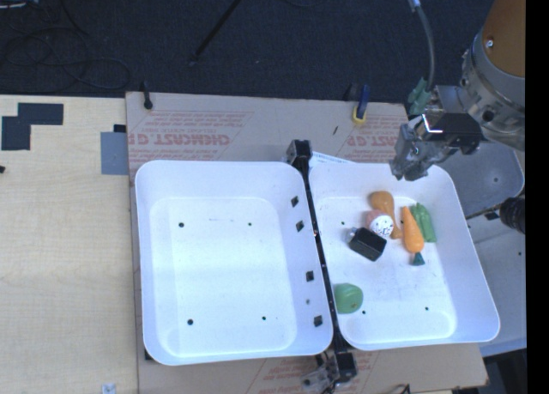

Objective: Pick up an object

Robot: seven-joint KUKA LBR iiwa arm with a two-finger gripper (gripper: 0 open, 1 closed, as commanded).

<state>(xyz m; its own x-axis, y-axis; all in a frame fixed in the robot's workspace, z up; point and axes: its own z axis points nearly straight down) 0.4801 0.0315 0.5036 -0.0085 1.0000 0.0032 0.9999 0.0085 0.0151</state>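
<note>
Carrot (412, 229) near far-right part of right bin (467, 319), long axis running far-to-near, green pepper (424, 221) touching right side, white ball (383, 227) left. Gripper (411, 166) over bin's far edge, nothing visibly held; carrot lies just nearward, below. Finger opening: cannot tell.

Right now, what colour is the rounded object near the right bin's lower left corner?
Green, seen in the camera view: the rounded object by the divider.

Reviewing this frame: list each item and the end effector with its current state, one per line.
end effector: above right bin's far edge, holding nothing visible
black block: lying in right bin
carrot: lying flat
green ball: resting near divider
left bin: upright
</note>
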